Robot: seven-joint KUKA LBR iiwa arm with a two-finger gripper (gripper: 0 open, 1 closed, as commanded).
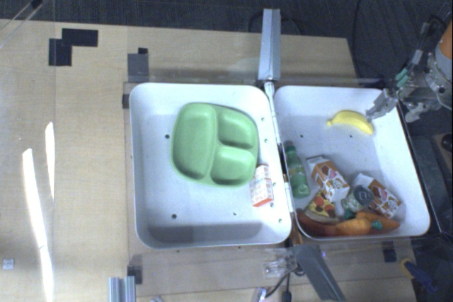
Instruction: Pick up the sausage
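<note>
One sausage (320,224), one banana (351,121).

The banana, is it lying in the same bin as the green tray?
No, the banana lies in the right bin, while the green tray sits in the left bin.

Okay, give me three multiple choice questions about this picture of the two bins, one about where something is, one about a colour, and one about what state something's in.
1. Where does the banana lie?
A. the right bin's far part
B. on the green tray
C. outside both bins

2. What colour is the divided tray in the left bin?
A. red
B. green
C. blue

3. Where is the gripper?
A. over the left bin
B. at the right bin's far right corner, beside the banana
C. down on the sausage

Answers: 1 A, it lies near the far wall of the right bin. 2 B, it is pale green. 3 B, it sits just right of the banana.
</note>
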